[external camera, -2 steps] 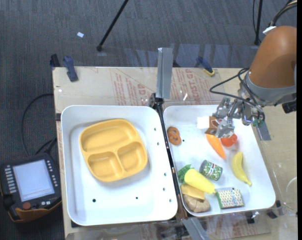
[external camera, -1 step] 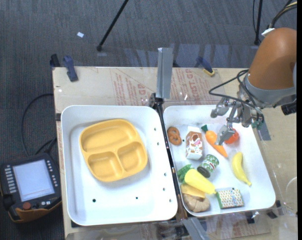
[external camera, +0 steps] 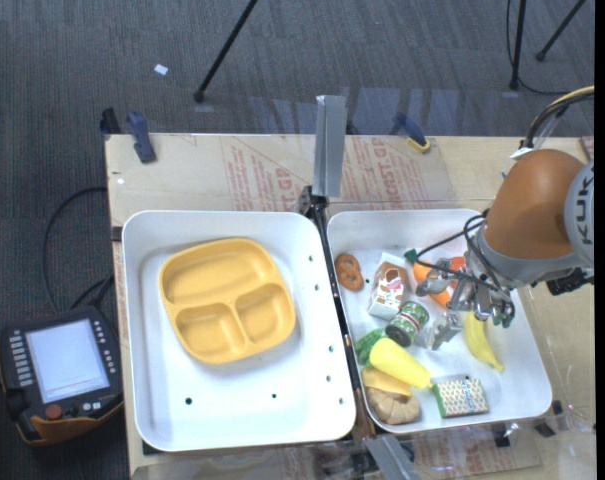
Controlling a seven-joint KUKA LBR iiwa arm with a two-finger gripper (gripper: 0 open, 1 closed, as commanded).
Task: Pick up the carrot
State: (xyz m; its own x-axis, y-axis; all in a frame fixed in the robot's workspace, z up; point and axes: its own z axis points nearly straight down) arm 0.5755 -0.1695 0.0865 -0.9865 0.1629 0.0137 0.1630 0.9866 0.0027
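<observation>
The carrot (external camera: 431, 274) is orange with a green top and lies in the upper middle of the right bin (external camera: 527, 393). Its right end is hidden under the gripper (external camera: 466, 308), which hangs low over the bin just right of the carrot, reaching in from the orange-banded wrist (external camera: 527, 218). The gripper's metal parts stand between the carrot and a banana (external camera: 480, 341). I cannot make out whether anything is held.
Around the carrot lie a pretzel (external camera: 348, 270), a small carton (external camera: 389, 286), a can (external camera: 411, 321), a yellow vegetable (external camera: 399, 362), bread (external camera: 394, 404) and a green packet (external camera: 460, 396). The left bin (external camera: 142, 368) holds a yellow divided plate (external camera: 227, 299).
</observation>
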